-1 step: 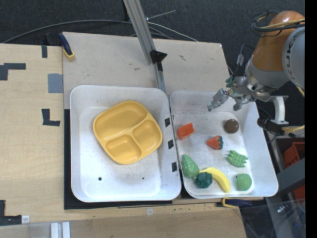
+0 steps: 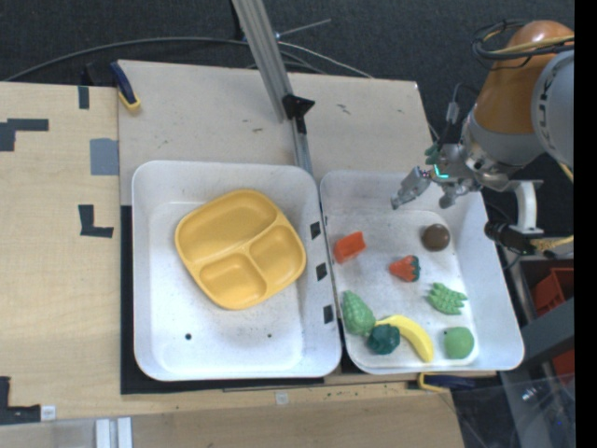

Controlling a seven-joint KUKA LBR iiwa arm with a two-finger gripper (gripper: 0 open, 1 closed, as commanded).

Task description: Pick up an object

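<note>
My gripper (image 2: 426,195) hangs over the far part of the right bin (image 2: 373,189), fingers spread open with nothing between them. Just below it lies a brown ball (image 2: 435,237). Further down the bin sit an orange-red block (image 2: 349,245), a strawberry (image 2: 405,269), a spiky green piece (image 2: 446,298), a green leafy vegetable (image 2: 356,312), a dark green piece (image 2: 382,340), a yellow banana (image 2: 413,335) and a green round fruit (image 2: 457,343).
The left bin (image 2: 154,278) holds a yellow divided plate (image 2: 241,247). A metal pole (image 2: 266,45) slants across the bench behind the bins. A blue and yellow tool (image 2: 124,86) lies at the bench's far left corner.
</note>
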